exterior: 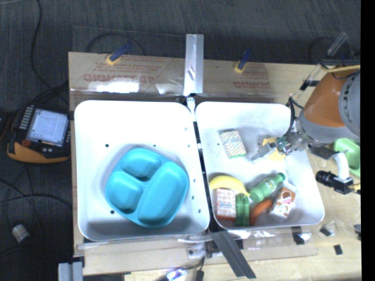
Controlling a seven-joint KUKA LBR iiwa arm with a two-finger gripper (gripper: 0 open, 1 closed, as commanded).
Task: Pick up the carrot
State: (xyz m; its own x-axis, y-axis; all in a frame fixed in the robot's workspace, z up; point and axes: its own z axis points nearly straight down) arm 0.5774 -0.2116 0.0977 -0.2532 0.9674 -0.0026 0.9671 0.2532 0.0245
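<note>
Nothing is picked up yet: the carrot (262, 209) lies below and slightly left of the gripper (270, 147), beside the green bottle (266, 187); its grasp state can't be told.

You see two white bins (88, 157), one blue tray (146, 186), one carrot (261, 209), one green bottle (266, 186), one banana (227, 183), and three small packets (232, 143).

A robotics lab: taped bench (146, 75); loose cables (23, 4); handheld control pendant (44, 130) on carpet.
</note>
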